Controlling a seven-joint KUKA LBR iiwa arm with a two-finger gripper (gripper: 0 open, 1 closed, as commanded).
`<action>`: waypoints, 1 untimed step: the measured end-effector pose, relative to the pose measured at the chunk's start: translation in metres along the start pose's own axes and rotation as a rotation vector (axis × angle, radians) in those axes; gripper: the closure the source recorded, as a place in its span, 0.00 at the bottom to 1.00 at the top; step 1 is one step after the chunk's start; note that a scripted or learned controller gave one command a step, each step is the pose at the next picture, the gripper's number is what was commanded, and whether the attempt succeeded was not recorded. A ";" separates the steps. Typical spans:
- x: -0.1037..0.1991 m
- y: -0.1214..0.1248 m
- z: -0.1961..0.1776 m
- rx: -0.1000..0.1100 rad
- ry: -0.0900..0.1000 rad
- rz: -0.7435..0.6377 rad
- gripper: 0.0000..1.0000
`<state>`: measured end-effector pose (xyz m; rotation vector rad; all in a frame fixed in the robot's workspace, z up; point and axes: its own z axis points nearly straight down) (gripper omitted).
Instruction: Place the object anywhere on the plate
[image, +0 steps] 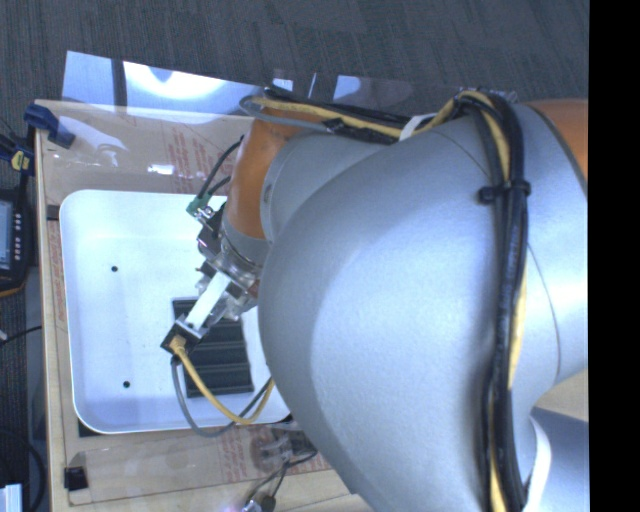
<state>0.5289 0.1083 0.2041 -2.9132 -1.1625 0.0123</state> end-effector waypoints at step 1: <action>0.036 0.036 0.111 -0.005 0.006 -0.081 1.00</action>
